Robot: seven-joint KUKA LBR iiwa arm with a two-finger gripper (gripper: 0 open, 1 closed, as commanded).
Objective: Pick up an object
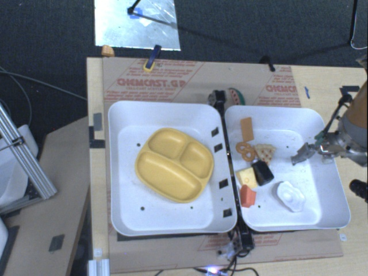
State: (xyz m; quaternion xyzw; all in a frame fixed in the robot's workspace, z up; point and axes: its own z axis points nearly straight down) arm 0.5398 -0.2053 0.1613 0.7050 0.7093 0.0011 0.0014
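Camera view: gripper [300, 156] hangs at the right of the frame above the right bin [330, 211], jaws seemingly spread, nothing between them. Likely lining up a pick. Candidates cluster at the bin's left: black block [262, 172], pretzel [245, 150], red piece [248, 196], glossy white lump [290, 195]. Left bin [123, 211] holds a smooth yellow divided tray [174, 164].

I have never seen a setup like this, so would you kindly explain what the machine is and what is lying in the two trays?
One camera looks down from above the bench. The robot arm reaches in from the right, ending in a two-finger gripper that hangs over the right bin with nothing between its fingers. The left bin holds a yellow divided plate. The right bin holds small toy items: a pretzel, a waffle piece, a black block, a red piece and a white object.
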